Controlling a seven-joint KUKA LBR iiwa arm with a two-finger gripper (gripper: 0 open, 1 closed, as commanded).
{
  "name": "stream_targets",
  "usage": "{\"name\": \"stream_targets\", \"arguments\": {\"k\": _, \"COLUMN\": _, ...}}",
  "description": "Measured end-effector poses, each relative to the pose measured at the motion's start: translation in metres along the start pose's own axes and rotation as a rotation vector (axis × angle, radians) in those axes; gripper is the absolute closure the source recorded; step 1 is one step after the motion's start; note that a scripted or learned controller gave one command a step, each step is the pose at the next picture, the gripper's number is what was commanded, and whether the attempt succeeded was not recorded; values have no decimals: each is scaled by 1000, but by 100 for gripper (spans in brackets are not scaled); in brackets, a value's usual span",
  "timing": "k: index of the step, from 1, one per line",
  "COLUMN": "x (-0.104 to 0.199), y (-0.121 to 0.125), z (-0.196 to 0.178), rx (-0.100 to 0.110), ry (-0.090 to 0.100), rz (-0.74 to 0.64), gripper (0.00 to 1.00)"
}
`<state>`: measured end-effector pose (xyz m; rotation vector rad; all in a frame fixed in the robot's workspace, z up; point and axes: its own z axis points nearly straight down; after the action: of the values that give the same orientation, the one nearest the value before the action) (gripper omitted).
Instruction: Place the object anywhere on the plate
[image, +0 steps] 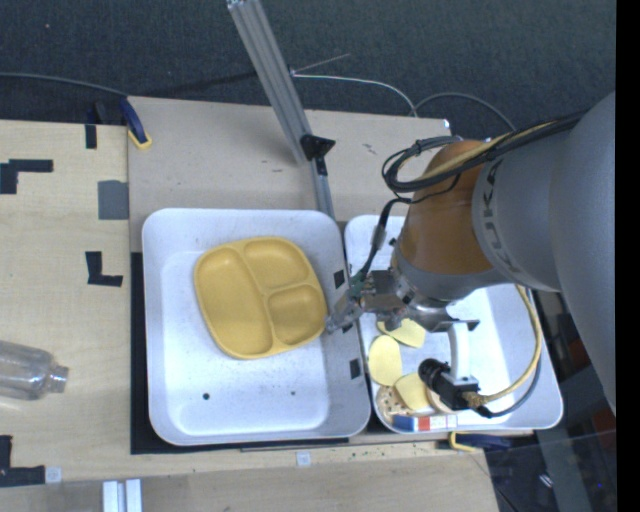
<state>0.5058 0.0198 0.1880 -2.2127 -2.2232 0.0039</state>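
Note:
A yellow plate (262, 296) with three compartments lies in the left bin (240, 415), toward its back; nothing lies on it. My gripper (345, 307) hangs low over the wall between the two bins, just off the plate's right rim. Nothing can be made out in it. Pale yellow pieces lie in the right bin (530, 400) just below the wrist: one rounded piece (384, 357), a smaller one (411, 331) beside it, and another (411, 391) nearer the front. The arm hides much of the right bin's back half.
A flat red, white and blue item (421, 423) lies against the right bin's front wall. A clear plastic bottle (28, 371) rests on the bench far left. A slanted metal pole (280, 90) stands behind the left bin.

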Motion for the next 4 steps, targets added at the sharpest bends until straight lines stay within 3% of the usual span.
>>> {"name": "stream_targets", "arguments": {"k": 1, "x": -7, "y": 41, "z": -38, "rx": -9, "ry": -2, "rz": 3, "gripper": 0}}
{"name": "stream_targets", "arguments": {"k": 2, "x": -7, "y": 39, "z": -46, "rx": -2, "ry": -2, "rz": 3, "gripper": 100}}
{"name": "stream_targets", "arguments": {"k": 4, "x": 9, "y": 60, "z": -71, "rx": -5, "ry": -1, "rz": 2, "gripper": 100}}
